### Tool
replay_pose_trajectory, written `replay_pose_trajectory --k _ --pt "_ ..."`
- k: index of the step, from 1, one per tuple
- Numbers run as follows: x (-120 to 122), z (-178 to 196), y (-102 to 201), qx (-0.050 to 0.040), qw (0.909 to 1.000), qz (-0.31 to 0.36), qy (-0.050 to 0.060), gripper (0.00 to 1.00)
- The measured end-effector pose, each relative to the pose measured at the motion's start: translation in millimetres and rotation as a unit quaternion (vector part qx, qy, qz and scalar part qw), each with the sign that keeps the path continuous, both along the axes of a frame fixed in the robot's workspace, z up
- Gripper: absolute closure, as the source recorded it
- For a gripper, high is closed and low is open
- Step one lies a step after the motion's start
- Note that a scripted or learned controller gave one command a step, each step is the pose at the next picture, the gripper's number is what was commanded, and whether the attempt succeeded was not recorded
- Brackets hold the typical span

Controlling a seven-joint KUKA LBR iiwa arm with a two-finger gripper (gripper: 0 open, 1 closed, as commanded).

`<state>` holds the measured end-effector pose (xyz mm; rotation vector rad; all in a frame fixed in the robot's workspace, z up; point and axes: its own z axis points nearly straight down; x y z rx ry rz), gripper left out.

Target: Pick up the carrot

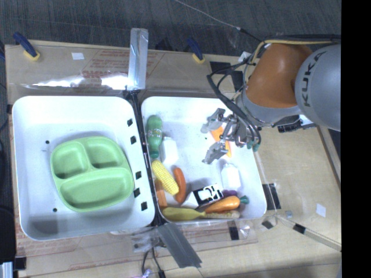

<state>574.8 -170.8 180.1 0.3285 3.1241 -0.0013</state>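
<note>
The carrot (223,203) lies along the near edge of the right bin (191,106), toward its right corner, resting on a banana (182,214) with a black-and-white block (207,194) just behind it. The gripper (215,139) hangs spread open over the bin's middle with an orange scrap (217,134) between its fingers, so we're not grasping the carrot. We'd drop toward that near edge and close across the carrot's middle, clear of the wall. The carrot's green tip is tough to make out.
</note>
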Motion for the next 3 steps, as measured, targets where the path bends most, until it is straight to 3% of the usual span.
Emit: replay_pose_trajectory --k 1,2,3 --pt "27.3 -89.6 -38.6 0.0002 0.9992 -0.040 0.001 0.00" --pt "30.6 -75.7 -36.9 -0.0007 0.9994 -0.036 -0.004 1.00" --pt "7.0 -31.8 -40.2 -0.0001 0.9744 -0.225 -0.002 1.00"
